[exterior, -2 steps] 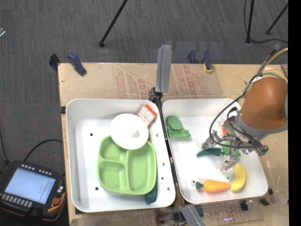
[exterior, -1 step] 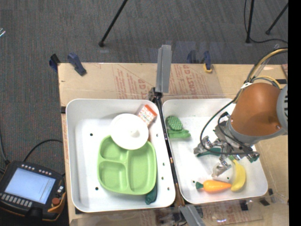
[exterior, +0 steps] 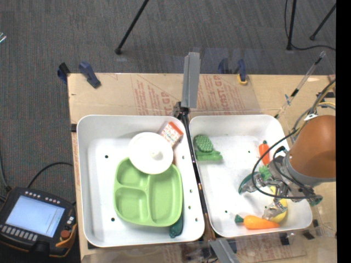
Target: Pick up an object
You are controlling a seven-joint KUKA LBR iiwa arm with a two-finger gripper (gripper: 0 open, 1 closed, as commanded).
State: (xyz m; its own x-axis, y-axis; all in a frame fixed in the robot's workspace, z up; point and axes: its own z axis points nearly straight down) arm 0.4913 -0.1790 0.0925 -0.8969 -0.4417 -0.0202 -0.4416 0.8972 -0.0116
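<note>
Left bin [exterior: 88,147] carries a green divided tray [exterior: 148,193] with a white plate [exterior: 151,153] overlapping it, untouched. Across in the right bin [exterior: 236,122], a green brush [exterior: 205,147], then the gripper [exterior: 269,193] down low, nothing visibly lifted, grip impossible to judge; carrot [exterior: 260,222] lies just below.

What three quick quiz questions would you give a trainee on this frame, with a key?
1. True or false: the white round plate rests partly on the green divided tray.
2. Which bin holds the toy carrot: A) left bin, B) right bin?
3. Fill in: the green brush lies near the right bin's ____ wall.

Key:
1. True.
2. B; it lies near the front wall, beside the gripper.
3. Left, next to the divider between the bins.
</note>
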